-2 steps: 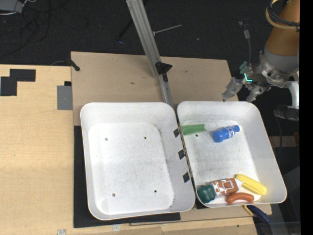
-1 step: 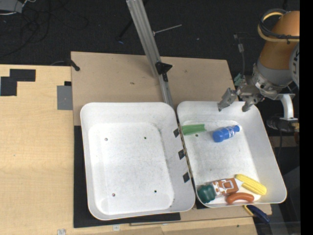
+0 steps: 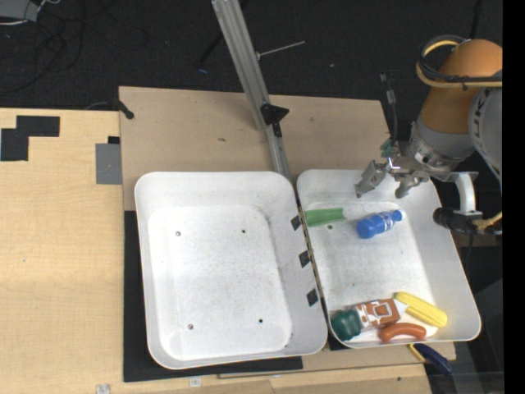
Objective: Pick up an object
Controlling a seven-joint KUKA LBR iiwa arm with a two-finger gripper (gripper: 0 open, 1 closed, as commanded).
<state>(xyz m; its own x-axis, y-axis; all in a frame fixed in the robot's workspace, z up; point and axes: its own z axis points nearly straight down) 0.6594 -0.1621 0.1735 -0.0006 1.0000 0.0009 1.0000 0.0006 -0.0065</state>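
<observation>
While the grey arm with its orange band reaches in from the right edge, its wrist bends down over the far corner of the right bin (image 3: 459, 290), and the gripper (image 3: 387, 183) hangs there with its two fingers pointing down and toward the near left. Its jaws stand spread apart, and nothing shows between them. Just nearer than the gripper, apart from it, the blue bottle (image 3: 378, 224) lies on its side on the floor of the right bin, its long axis running nearly left to right with a slight tilt, the narrow cap end pointing right and a little away. Left of the blue bottle, near it but not touching, a green stick (image 3: 324, 216) lies with its long axis left to right, one end at the bin's left wall. Well apart from the blue bottle, along the bin's near wall, lie a dark green object (image 3: 345, 323), an orange-and-white packet (image 3: 379, 312), a red sausage-shaped piece (image 3: 402, 332) and a yellow corn cob (image 3: 421, 309), packed close together. The left bin (image 3: 156, 220) sits just beside the right one.
</observation>
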